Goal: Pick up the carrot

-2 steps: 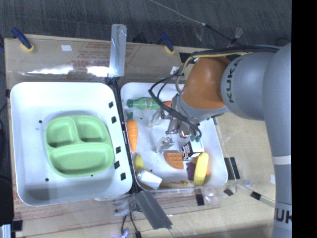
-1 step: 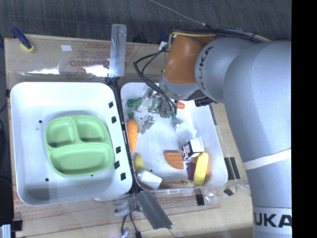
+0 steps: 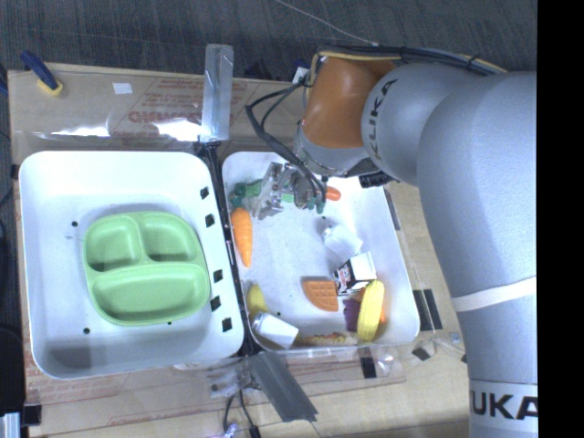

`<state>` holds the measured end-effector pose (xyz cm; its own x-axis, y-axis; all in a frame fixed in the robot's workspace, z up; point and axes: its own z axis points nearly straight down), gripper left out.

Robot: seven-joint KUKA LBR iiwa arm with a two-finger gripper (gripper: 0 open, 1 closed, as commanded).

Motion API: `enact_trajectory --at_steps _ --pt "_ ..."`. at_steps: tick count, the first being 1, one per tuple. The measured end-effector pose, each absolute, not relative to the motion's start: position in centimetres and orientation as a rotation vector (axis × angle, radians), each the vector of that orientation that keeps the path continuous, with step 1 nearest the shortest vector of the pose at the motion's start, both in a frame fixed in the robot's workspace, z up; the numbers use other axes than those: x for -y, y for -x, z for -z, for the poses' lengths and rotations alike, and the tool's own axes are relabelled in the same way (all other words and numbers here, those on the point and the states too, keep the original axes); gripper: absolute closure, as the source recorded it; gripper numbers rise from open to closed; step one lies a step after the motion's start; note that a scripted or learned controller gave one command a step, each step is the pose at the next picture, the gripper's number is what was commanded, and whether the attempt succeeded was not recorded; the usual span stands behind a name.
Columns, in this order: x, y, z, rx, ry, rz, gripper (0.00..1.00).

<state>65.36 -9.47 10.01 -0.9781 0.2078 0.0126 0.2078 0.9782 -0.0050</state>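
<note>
Sitting at the frame's left, the left bin held a green divided tray. The right bin at centre held the carrot along its left wall, a waffle piece, a yellow banana and a white cup lower down. The gripper hung in that bin's upper part, just right of and above the carrot, apart from it; whether it was clenched could not be told. "KUKA" read on the arm at lower right.

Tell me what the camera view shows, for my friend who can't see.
A grey robot arm reaches its pincer into the right bin, close to an orange carrot lying by its left wall. The left bin holds a green tray.
</note>
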Motion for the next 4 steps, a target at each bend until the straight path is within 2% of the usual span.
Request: enact_trajectory --at_steps 1,2,3,4 --pt "0.8 -61.7 -19.5 3.06 0.74 0.004 1.0" --pt "-5.9 -57.3 -19.1 2.909 1.174 -0.002 1.0" --pt "-5.1 -53.6 -19.1 2.965 1.03 -0.002 1.0" --pt "1.4 -47.9 -26.0 2.899 1.224 0.002 1.0"
